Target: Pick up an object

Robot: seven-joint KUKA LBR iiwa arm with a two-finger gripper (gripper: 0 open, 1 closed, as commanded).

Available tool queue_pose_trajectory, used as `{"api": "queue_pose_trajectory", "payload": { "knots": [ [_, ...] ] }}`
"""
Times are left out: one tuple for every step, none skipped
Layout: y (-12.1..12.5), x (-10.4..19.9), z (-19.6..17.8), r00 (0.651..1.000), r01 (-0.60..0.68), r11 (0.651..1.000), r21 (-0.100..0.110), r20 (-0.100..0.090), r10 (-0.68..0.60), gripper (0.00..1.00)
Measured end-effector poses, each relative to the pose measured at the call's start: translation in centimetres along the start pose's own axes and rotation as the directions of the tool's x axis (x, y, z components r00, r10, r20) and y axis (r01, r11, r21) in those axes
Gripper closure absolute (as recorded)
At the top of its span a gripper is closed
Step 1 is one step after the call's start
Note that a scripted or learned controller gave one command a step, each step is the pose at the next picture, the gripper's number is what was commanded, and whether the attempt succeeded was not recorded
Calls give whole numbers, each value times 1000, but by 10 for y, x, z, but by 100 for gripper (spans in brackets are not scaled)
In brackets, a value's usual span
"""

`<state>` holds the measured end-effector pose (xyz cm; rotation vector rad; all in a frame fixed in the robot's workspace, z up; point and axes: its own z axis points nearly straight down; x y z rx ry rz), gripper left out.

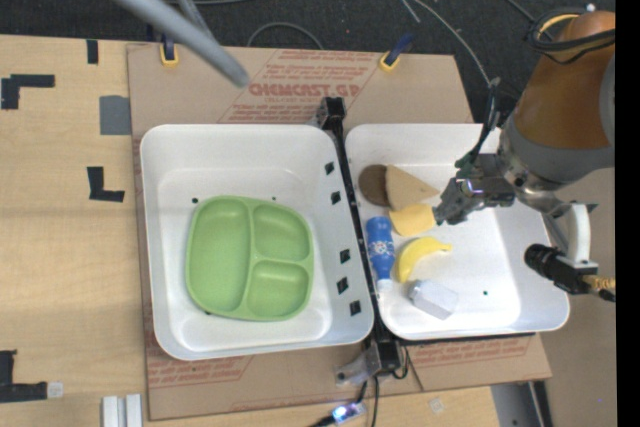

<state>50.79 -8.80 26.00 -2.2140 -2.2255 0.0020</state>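
Pincer (450, 205) low over right shallow white bin (500, 310), arm in from right; dark fingers blur together, cannot tell whether parted or closed, nothing seen gripped

Nearest target: pale yellow wedge-shaped block (412, 219), just left of pincer tip, touching or nearly so

Curved yellow plastic banana (418, 257) lies nearer and left of pincer, long axis roughly left-right

Blue cylindrical bottle (378, 247) against left wall, long axis far-to-near

Likely call: short shift left, then down onto wedge
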Motion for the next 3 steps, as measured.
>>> {"api": "queue_pose_trajectory", "payload": {
  "knots": [
    [20, 52, -3, 1000, 2, 1000, -2, -1, -2, 100],
    [43, 99, -4, 1000, 2, 1000, -2, 0, -2, 100],
    [51, 150, 8, 1000, 1, 1000, 0, 0, -1, 100]
  ]
}}
